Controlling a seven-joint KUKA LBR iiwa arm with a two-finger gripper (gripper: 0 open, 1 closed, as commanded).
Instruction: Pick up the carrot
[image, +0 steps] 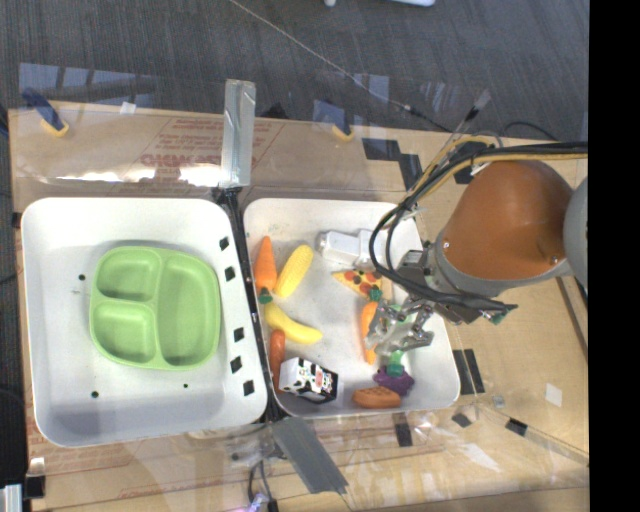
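Observation:
A long orange carrot (264, 264) with a green stub lies along the left wall of the right bin (440, 372). A smaller orange carrot (368, 324) lies near the bin's middle right. My gripper (404, 329) hangs low over the right side of that bin, just right of the small carrot and far from the long one. Its fingers (388, 322) look spread open, and I see nothing held between them. The arm's orange band (505, 220) covers the bin's right rim.
Around the carrots lie a yellow banana (293, 326), a yellow corn-like piece (294, 270), a white bottle (345, 242), a red-orange piece (277, 352), a cow-print box (306, 379), a purple item (395, 379) and a brown item (376, 397). A green divided plate (155, 305) sits in the left bin (50, 260).

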